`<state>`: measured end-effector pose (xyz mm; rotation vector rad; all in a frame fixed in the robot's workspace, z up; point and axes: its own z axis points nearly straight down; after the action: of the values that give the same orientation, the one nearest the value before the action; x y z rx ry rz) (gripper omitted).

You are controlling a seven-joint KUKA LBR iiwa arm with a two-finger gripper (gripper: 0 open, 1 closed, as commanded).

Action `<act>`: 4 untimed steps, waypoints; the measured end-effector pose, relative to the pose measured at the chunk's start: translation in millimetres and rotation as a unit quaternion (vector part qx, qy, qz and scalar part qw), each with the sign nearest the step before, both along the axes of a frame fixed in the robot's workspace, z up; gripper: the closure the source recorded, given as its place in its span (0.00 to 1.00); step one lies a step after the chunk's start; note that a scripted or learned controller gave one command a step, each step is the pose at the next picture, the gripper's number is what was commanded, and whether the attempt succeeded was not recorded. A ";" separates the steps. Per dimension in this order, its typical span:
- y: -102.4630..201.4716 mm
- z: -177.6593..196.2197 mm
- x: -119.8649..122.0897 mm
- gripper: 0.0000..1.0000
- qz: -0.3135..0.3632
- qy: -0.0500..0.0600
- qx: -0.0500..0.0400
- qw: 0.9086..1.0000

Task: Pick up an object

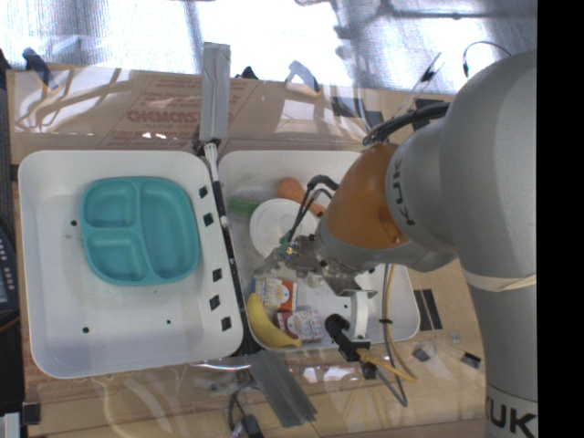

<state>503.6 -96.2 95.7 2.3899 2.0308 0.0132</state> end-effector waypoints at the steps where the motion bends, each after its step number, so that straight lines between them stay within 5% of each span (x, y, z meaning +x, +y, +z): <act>1: -34.4 -5.7 23.5 0.00 -0.002 0.006 0.000 1.000; 2: 5.6 -6.2 -26.6 0.00 0.072 0.007 0.000 0.997; 3: 4.0 2.1 -23.7 1.00 0.074 0.006 -0.001 0.997; 4: 11.0 93.3 -25.7 1.00 0.193 0.006 -0.001 0.981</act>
<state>477.9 -85.2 189.0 1.9575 2.4612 -0.0031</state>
